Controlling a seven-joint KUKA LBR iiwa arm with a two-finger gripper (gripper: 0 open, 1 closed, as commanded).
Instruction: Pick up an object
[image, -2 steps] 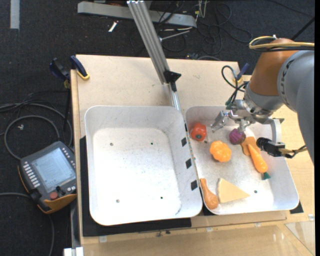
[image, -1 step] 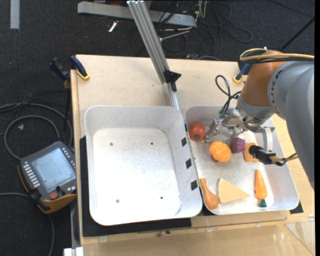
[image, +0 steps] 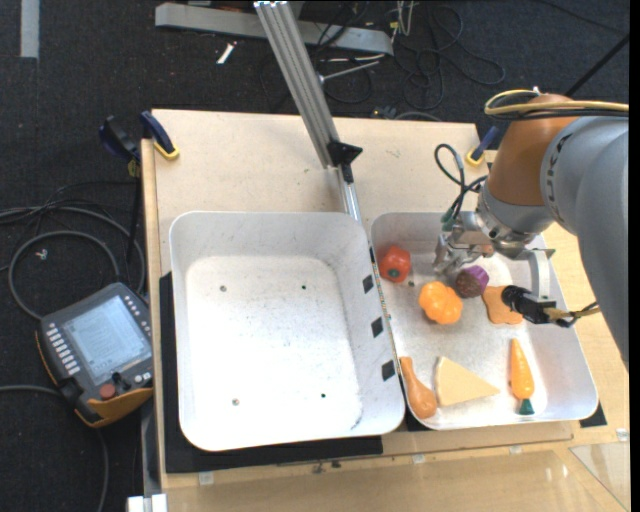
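Camera view: the pincer (image: 456, 252) is recorded low over the upper part of the right-hand shallow white bin (image: 560, 345) on the desk. Whether it is released or clenched cannot be told, and nothing is seen gripped.

By nearness, the likeliest target is judged to be the small dark purple round object (image: 473, 281), just beside the pincer at 4 o'clock.

Risk noted: a round orange fruit-like object (image: 441, 303) lies close at 8 o'clock of the purple one. Both could be struck in one descent, and either could be rolled aside.

A flat orange piece (image: 496, 306) is crowded in at 4 o'clock of the purple object. A red tomato-like ball (image: 395, 262) lies near at 9 o'clock of the pincer.

Well apart, along the bin's 6 o'clock edge, an orange gourd-shaped piece (image: 418, 388), a pale yellow wedge (image: 463, 383) and an orange carrot (image: 520, 370) are noted. No obstruction is expected from these.
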